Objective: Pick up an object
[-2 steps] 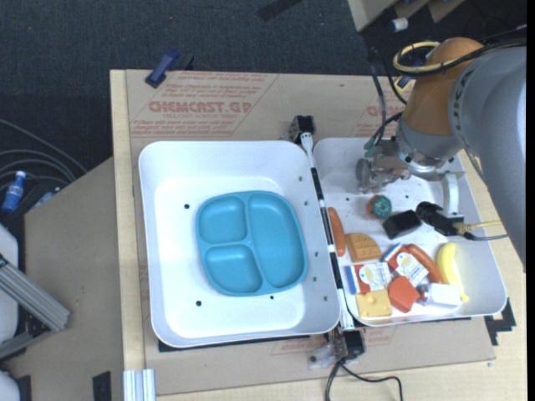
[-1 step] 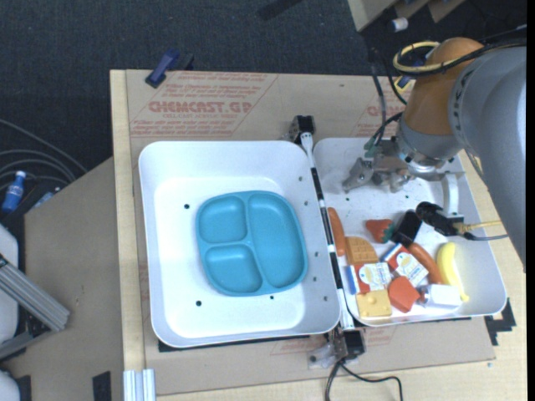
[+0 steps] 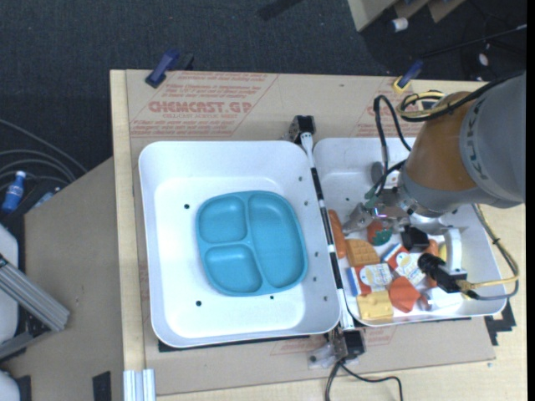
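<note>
The right bin (image 3: 351, 161) holds a pile of small toy food pieces in its near half. Among them are an orange stick (image 3: 334, 224), a tan square cracker (image 3: 361, 251), a yellow block (image 3: 375, 307) and a red piece (image 3: 404, 293). My gripper (image 3: 374, 214) is low inside this bin, just above the pile's far edge and right of the orange stick. The grey and orange wrist (image 3: 443, 161) hides the bin's right part. I see no object lifted off the pile.
The left bin (image 3: 167, 174) holds a blue divided plate (image 3: 249, 242) at its middle. A black clamp (image 3: 303, 127) sits at the far end of the wall between the bins. Cables (image 3: 393, 115) loop beside the arm.
</note>
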Motion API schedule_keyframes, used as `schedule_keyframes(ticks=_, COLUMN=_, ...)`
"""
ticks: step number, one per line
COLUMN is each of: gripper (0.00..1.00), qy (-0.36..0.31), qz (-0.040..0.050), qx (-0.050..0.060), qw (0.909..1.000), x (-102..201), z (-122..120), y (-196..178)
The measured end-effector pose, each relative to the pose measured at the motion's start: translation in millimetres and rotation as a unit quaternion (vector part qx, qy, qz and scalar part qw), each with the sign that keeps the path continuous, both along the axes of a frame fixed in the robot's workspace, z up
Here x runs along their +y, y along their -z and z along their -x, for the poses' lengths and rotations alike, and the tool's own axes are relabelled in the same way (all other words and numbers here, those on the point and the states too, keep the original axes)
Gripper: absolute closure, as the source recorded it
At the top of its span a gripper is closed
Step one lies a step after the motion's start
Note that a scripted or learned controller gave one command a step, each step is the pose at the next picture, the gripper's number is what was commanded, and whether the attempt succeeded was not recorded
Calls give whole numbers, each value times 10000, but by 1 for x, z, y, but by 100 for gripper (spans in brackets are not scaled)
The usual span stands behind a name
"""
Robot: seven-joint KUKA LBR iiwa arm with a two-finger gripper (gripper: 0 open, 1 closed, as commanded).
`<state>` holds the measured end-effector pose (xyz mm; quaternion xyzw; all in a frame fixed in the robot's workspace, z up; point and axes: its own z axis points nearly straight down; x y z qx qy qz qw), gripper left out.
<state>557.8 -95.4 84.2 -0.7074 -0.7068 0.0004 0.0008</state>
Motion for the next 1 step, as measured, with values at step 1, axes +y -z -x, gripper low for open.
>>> schedule_keyframes(ticks=1, gripper=100, qy=3, qz=2, qx=-11, qw=10000, x=0, z=-1, y=-10)
